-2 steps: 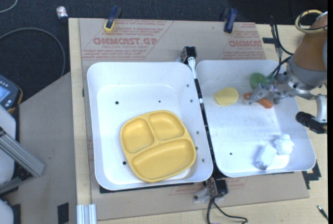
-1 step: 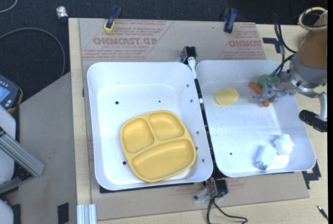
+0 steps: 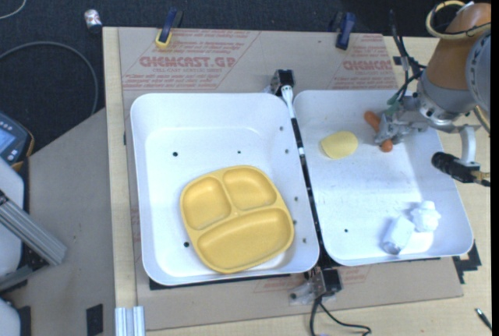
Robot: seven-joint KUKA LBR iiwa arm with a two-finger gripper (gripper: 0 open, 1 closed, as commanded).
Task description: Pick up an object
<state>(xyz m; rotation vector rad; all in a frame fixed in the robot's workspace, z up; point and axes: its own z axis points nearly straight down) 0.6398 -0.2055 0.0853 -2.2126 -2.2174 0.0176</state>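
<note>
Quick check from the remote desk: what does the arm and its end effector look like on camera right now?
The arm is grey with a rounded orange band near the wrist and a yellowish ring above. Thin dark cables run along it. The end effector is small, metallic grey, with orange-red tips.

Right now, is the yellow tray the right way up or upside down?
Right way up: the tray in the left bin shows its three hollow compartments facing upward.

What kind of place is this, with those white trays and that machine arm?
Probably a robotics lab or test bench. A robot arm reaches over two white bins clamped to a protected board, with cables trailing on the dark floor. A yellow divided plate lies in the left bin.
</note>
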